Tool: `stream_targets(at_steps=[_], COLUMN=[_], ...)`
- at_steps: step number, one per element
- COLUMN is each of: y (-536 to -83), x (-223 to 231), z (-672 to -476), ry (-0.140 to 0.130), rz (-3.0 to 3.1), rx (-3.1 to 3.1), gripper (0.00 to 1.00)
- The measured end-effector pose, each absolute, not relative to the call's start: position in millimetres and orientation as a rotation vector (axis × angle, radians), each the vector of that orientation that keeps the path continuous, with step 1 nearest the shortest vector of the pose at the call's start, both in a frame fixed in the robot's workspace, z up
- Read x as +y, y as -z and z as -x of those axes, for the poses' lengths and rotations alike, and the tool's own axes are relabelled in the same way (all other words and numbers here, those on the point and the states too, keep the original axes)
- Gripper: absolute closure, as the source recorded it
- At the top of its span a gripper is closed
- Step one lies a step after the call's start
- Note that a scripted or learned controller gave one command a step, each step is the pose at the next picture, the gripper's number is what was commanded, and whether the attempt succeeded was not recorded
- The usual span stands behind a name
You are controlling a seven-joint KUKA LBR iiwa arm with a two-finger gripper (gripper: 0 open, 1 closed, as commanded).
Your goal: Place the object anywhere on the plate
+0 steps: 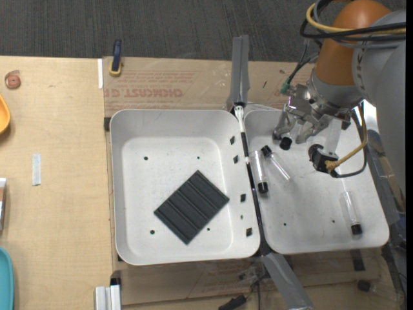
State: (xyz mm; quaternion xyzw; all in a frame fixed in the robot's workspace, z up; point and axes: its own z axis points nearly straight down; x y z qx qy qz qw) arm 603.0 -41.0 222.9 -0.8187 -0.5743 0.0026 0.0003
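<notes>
Inside left bin (pixel 122 173), dark plate (pixel 191 206)

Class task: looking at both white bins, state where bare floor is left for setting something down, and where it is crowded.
Left bin: bare floor borders the dark ribbed plate on every side, widest along the far wall. Right bin: a bare patch lies between the two clear tubes near the divider and the tube by the right wall. It is crowded beneath the gripper.

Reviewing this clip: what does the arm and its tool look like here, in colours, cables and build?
The arm is grey with a rounded orange band above the wrist. A yellow cable loops beside the band, and a thinner yellow-and-black cable curls below the wrist. The tool is a compact metallic assembly with dark tips; a small green fitting sits beside it.
</notes>
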Motion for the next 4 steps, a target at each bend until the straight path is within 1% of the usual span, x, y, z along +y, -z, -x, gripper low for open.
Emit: stream_targets(at_steps=[1, 2, 3, 4], y=[-194, -190, -137, -206], x=[24, 46, 136, 64], z=[-550.2, -500.6, -605.1, -589.8], ry=[-0.008, -0.007, -0.010, -0.008], rz=[2.480, 2.150, 2.493, 2.368], rx=[-1.926, -2.287, -1.911, -2.064], gripper=[1.00, 1.00, 1.00, 1.00])
